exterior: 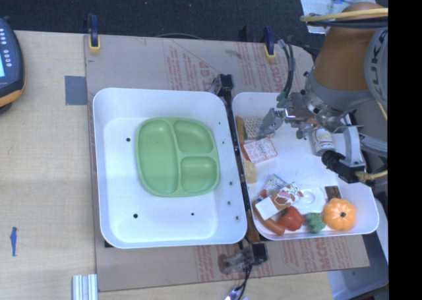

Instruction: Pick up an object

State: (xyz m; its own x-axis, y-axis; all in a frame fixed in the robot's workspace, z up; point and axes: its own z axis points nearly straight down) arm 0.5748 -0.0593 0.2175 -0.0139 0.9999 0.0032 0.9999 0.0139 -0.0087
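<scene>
My gripper (269,123) hangs over the far left part of the right bin (366,227), on the grey arm with the orange band that reaches in from the right. Just below it lie a brown cracker-like piece (248,127) and a red and white packet (260,151). Nothing shows as held. Nearer the front of that bin sit a yellow block (250,172), a blue and white wrapper (276,183), a red and white pack (285,196), a red tomato (291,219), a green broccoli piece (315,223) and an orange pumpkin (339,214).
The left bin (112,180) holds a green divided plate (177,156). A small bottle (323,140) lies under the arm's wrist, with black cabling (343,163) beside it. A thin black divider (232,127) runs between the bins. A yellow-edged device (9,61) sits at the far left.
</scene>
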